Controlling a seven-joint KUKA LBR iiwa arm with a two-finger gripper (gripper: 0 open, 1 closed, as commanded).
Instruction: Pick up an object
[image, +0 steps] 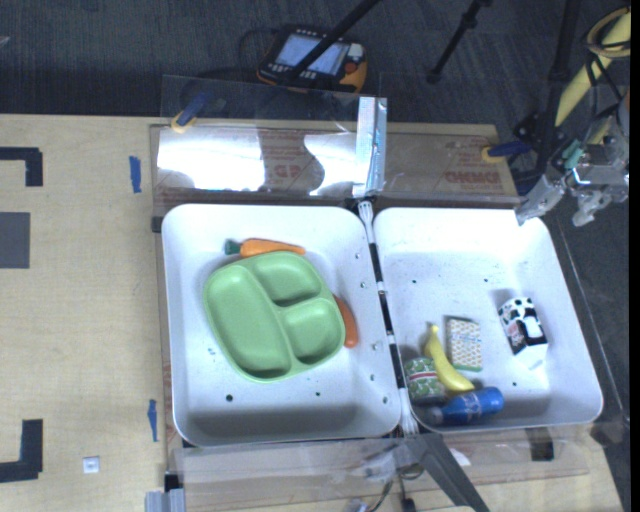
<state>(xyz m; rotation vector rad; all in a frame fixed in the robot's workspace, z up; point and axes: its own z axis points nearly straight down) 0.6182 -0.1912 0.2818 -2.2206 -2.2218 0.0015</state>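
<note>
Yellow banana (447, 362) lies in the right bin (570, 300), touching the blue bottle (470, 406) and a patterned packet (463, 343). Pincer (585, 195) hangs past the bin's far right corner; can't tell its spread. Honestly, the cow toy (521, 323) sitting apart looks easier: drop straight down over it.

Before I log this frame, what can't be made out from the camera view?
- Gripper: at the right edge, small and blurred amid cables; finger state unreadable.
- Orange items: mostly hidden under the green divided plate in the left bin, so what they are is unclear.
- Green packet: partly covered by the banana and blue bottle; label too small.
- Black-and-white toy: too small to identify.
</note>
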